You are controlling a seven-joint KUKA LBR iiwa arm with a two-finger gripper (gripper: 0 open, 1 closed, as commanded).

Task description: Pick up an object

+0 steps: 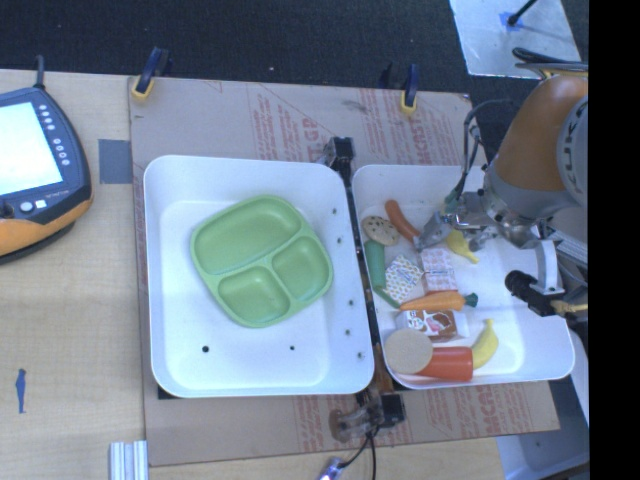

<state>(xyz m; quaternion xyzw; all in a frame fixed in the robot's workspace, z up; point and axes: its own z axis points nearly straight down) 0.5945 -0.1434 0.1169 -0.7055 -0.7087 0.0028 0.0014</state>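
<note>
The right bin [540, 353] holds several toy foods: an orange sausage [402, 220], a tan cookie [380, 230], a green cucumber [375, 265], a checkered packet [404, 278], a pink wafer [438, 263], a carrot [435, 301], a small printed box [432, 323], a round tan disc [408, 350], a red cylinder [447, 364] and a banana [485, 345]. My gripper [443, 230] hangs low over the bin's upper middle, between the sausage and a small yellow piece [463, 247]. Nothing is visibly lifted.
The left bin [170, 348] carries a green divided plate [262, 260]. A control pendant [35, 173] lies on the bench at far left. Clamps [409, 86] hold the board's back edge. The arm's orange band [540, 128] looms over the right bin's back right corner.
</note>
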